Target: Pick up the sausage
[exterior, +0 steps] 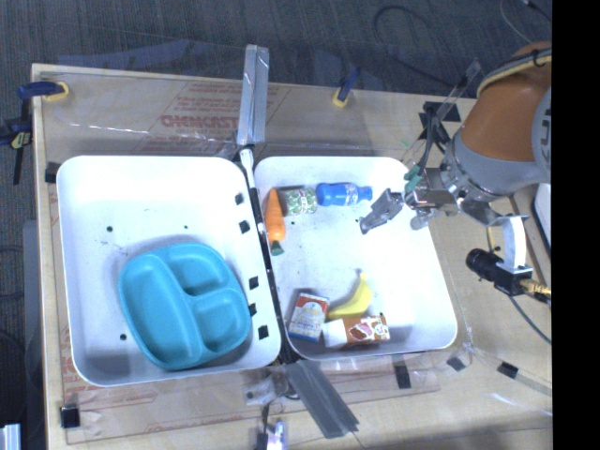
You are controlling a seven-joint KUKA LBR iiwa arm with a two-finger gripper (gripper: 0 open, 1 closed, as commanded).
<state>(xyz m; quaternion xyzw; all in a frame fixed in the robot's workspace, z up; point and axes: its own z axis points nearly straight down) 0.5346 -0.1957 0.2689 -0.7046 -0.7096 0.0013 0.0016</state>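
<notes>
The sausage (364,329), a reddish-brown piece with a white label, lies at the front of the right bin (427,279), beside a banana (352,297). My gripper (397,216) hangs over the back right part of that bin, well behind the sausage and just right of a blue bottle (338,193). Its two grey fingers (378,211) stand apart, open, with nothing between them.
An orange carrot (274,217) lies along the right bin's left wall, with a small can (300,201) next to it. A small carton (307,315) sits left of the sausage. In the left bin (94,195) rests a blue divided tray (184,302).
</notes>
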